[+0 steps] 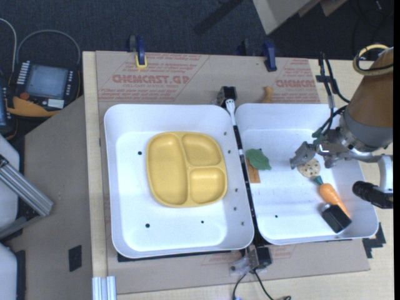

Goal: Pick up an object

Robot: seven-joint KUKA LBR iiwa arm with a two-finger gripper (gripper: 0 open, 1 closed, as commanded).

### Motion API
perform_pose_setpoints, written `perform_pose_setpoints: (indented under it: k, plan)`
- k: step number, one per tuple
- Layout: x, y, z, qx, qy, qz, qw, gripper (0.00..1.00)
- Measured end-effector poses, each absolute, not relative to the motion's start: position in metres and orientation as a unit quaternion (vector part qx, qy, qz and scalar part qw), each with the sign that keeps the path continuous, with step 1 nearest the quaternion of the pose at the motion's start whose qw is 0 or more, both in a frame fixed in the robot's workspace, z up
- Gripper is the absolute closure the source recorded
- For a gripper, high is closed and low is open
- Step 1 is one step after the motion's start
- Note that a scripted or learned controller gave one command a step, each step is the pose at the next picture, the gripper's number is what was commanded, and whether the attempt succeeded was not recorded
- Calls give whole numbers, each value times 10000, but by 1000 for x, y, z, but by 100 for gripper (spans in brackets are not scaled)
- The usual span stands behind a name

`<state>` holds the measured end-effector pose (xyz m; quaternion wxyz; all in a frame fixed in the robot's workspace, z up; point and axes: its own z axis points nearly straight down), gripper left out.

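The right bin [281, 220] holds a green leaf-shaped piece [257, 159], a small beige speckled piece [307, 168], an orange carrot [330, 193] and a black block [336, 218]. My gripper [312, 158] reaches in from the right and hangs low over the beige speckled piece. Its fingers are spread, one on each side of the piece, and the gripper is open. The carrot's green end lies just below the right finger. The wrist hides part of the bin's right side.
A yellow divided plate [186, 168] lies in the left bin [125, 217]. The ridge where the two bins meet [240, 167] runs just left of the green piece. A black clip [227, 95] sits at the back of it.
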<state>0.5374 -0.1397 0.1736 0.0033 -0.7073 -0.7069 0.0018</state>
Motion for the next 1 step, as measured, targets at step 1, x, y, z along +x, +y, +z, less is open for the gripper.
perform_pose_setpoints:
  k: [1]
  plan:
    - [537, -129, 117, -7072, -7070, 18, 40, 0]
